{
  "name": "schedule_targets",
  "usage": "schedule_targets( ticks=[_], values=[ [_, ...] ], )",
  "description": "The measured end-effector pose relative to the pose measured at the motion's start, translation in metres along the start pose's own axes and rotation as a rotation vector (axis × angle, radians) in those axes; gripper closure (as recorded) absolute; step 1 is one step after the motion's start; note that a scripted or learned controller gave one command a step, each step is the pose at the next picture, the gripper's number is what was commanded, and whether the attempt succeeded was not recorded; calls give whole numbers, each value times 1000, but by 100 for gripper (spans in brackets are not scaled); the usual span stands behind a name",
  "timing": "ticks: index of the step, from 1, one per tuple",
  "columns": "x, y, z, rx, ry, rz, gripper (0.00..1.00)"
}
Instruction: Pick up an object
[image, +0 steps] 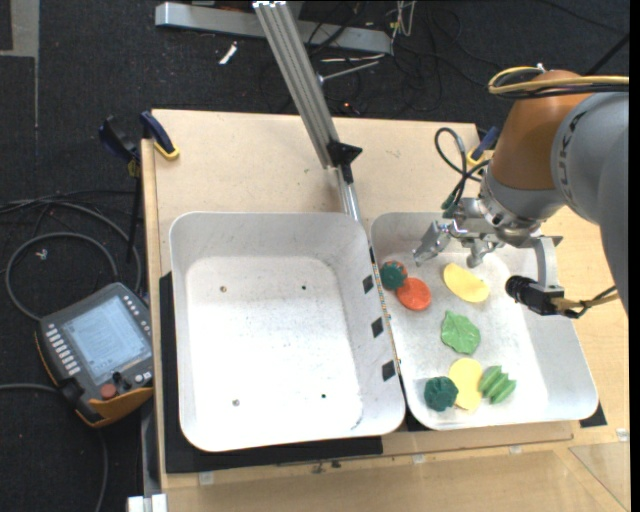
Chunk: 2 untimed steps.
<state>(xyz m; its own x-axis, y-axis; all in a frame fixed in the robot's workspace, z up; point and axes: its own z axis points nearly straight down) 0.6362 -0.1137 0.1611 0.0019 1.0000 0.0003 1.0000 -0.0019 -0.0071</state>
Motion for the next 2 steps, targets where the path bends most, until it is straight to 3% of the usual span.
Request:
schedule_targets(
  ticks=[1,2],
  values=[
    [-6,2,46,-3,-1,0,0],
    [-5,4,32,-9,-1,0,100]
  ],
)
